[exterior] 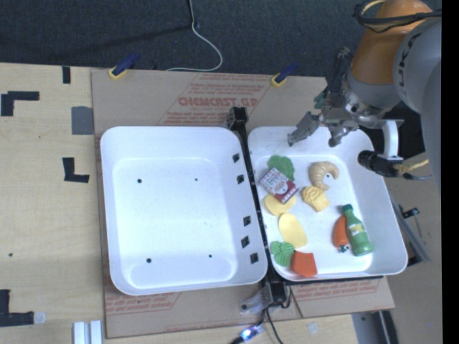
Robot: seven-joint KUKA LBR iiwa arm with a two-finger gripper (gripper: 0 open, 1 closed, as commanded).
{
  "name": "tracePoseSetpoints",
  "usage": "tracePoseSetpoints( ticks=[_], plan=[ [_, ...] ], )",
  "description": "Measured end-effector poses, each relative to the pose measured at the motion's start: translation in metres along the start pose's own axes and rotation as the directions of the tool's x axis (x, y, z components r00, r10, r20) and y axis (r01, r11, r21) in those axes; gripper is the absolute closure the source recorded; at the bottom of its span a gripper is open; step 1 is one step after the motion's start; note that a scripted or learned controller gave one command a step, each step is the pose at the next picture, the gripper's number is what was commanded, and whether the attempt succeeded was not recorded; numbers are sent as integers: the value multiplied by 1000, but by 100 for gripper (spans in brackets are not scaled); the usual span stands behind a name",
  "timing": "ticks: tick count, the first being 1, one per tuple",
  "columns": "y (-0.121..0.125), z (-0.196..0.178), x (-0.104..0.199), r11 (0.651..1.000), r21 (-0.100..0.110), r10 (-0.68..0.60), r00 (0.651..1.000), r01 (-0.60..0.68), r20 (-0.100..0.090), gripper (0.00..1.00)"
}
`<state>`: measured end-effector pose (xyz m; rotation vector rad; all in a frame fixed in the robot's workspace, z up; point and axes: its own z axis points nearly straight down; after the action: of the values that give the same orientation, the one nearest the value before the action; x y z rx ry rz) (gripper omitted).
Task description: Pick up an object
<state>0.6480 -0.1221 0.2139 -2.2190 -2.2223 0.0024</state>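
Observation:
My gripper (318,134) hangs open over the back edge of the right bin (384,199), its two fingers spread wide with nothing between them. Below it in that bin lie a croissant (323,172), a green leafy piece (280,166), a red and white packet (277,184), a small yellow corn-like piece (316,198), two yellow pieces (285,218), a green bottle (356,230), a carrot (339,233), another green leaf (282,251) and an orange-red wedge (304,264). The croissant is the closest, just in front of the fingers.
The left bin (172,206) sits beside the right one, joined by a black hinge strip (246,192). Both rest on a cardboard sheet (208,99) held by clamps (123,65). A white cable (204,41) hangs at the back.

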Motion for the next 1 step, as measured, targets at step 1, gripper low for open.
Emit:
tracePoseSetpoints(
  ticks=[1],
  plan=[
    [21,32,73,1000,2,-6,1000,6,-1,0]
  ],
)
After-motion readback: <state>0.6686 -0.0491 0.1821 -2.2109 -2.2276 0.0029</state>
